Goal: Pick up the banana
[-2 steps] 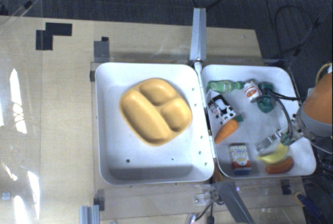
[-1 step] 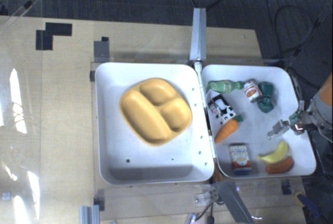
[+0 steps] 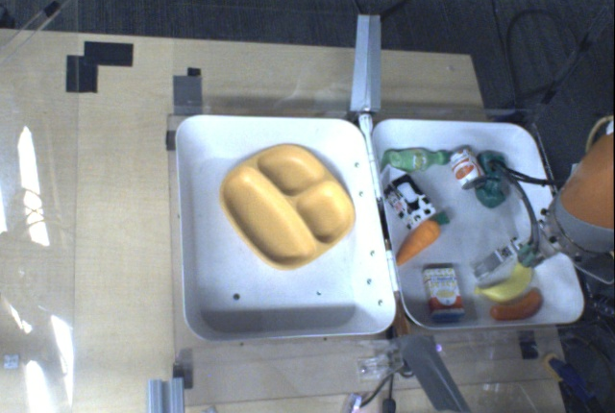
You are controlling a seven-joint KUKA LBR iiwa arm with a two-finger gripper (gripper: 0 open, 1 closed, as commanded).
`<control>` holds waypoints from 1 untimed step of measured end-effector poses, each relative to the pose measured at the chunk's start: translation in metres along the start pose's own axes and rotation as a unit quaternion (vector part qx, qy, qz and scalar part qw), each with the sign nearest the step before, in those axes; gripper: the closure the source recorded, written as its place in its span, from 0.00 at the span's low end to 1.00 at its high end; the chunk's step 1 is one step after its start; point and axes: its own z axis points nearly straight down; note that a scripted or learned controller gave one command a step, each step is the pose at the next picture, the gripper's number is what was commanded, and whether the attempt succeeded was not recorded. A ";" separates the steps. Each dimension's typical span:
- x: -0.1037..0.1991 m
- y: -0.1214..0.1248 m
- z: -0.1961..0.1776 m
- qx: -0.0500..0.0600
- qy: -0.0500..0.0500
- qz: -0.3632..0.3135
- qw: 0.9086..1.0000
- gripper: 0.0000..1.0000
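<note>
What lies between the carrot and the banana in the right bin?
In the camera view, bare white bin floor lies between the carrot and the banana; the can stands just below that line.

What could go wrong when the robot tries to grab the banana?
The banana lies close beside a red-orange thing, so the gripper might nudge or grab that instead. It also sits near the right bin's front corner, so it might get pushed against the wall. A black cable lying nearby might snag.

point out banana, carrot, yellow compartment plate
banana (image 3: pixel 510 283), camera view, middle of its curve
carrot (image 3: pixel 417 243), camera view, orange body
yellow compartment plate (image 3: pixel 286 206), camera view, centre ridge
</note>
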 end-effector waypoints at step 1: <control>-0.001 0.003 -0.012 -0.003 -0.002 -0.001 1.000 1.00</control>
